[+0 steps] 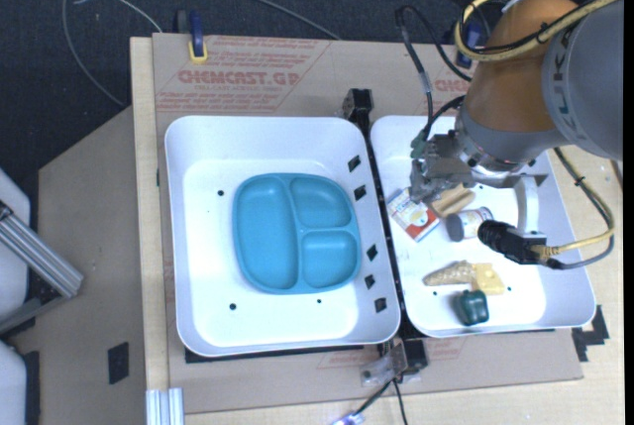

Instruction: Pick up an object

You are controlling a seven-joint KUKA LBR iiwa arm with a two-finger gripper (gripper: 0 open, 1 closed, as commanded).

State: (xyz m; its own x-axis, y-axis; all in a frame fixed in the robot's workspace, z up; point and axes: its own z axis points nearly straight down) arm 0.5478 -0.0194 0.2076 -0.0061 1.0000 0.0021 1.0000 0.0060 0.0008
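Note:
My gripper (430,179) hangs low over the left part of the right bin (570,299), coming down from the grey arm with its orange band. Just below it lies a red-and-white packet (414,216), with a tan cork-like piece (453,202) beside it on the right. Whether the gripper touches either one is unclear from this angle. Nearer the front of the bin lie a small grey-and-white item (468,222), a beige-and-yellow piece (464,274) and a dark green object (472,307).
In the left bin (188,215) rests a blue divided plate (296,232). Both bins sit on a cardboard-covered bench (238,71). Black clips line the wall between the bins. Cables trail across the dark floor behind.

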